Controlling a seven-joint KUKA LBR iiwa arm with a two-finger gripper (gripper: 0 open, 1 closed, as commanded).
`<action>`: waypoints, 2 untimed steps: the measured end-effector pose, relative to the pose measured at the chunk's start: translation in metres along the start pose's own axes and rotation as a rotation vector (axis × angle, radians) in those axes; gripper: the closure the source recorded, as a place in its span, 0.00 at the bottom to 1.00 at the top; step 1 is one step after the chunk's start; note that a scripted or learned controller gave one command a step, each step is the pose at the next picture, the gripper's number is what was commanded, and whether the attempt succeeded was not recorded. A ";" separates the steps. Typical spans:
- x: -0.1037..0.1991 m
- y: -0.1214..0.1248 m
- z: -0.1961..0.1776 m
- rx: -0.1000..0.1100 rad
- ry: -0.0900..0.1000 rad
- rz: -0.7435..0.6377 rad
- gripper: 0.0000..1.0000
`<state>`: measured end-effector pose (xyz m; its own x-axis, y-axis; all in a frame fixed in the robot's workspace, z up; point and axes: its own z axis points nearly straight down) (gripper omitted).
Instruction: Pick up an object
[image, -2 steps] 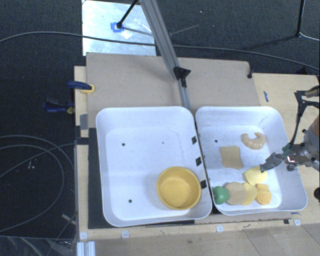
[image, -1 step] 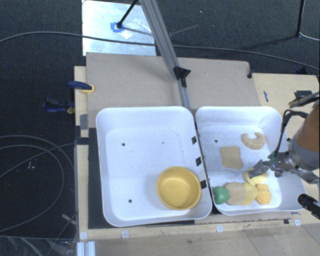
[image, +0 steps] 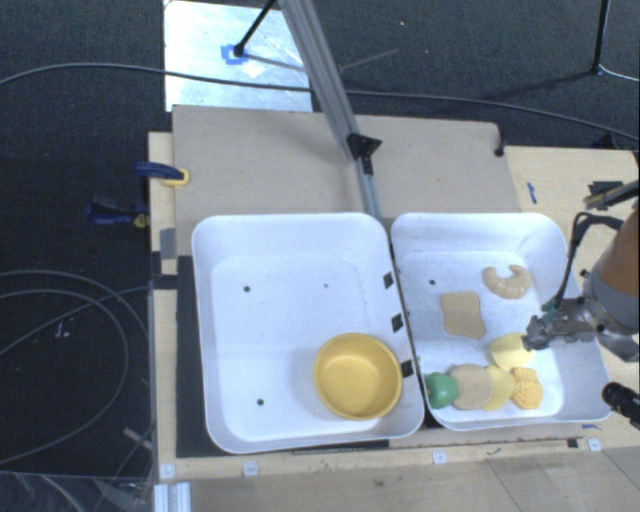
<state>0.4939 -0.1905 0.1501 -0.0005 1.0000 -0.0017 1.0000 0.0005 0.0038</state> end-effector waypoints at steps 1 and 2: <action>0.008 0.005 -0.047 -0.003 -0.001 -0.005 1.00; 0.007 0.008 -0.101 -0.005 -0.001 -0.006 1.00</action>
